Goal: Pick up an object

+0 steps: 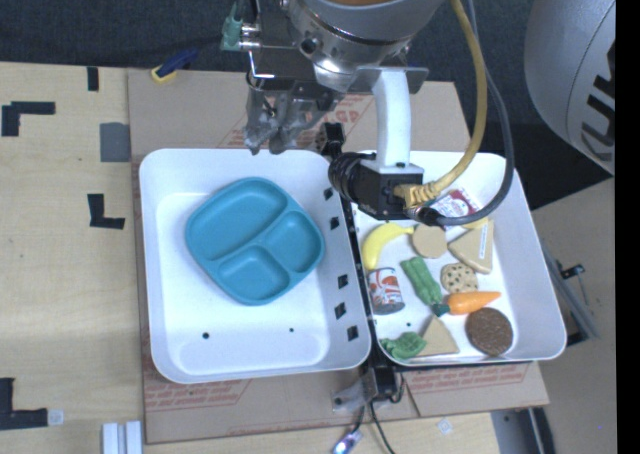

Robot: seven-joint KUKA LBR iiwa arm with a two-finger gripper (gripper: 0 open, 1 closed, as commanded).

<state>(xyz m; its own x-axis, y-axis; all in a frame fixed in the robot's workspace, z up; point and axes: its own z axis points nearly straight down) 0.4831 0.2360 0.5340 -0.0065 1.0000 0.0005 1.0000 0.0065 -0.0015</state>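
blue tray (255, 240): smooth plastic (probably matt) | white bins (165, 242): glossy plastic

Bench (60, 242), light wood w/ black marks, is covered in the middle by a brown cardboard sheet (185, 102). Two shallow white bins are set on it side by side, touching: left bin (165, 242) and right bin (535, 272). A yellow-blue item (175, 64) is seen at the bench's far edge.
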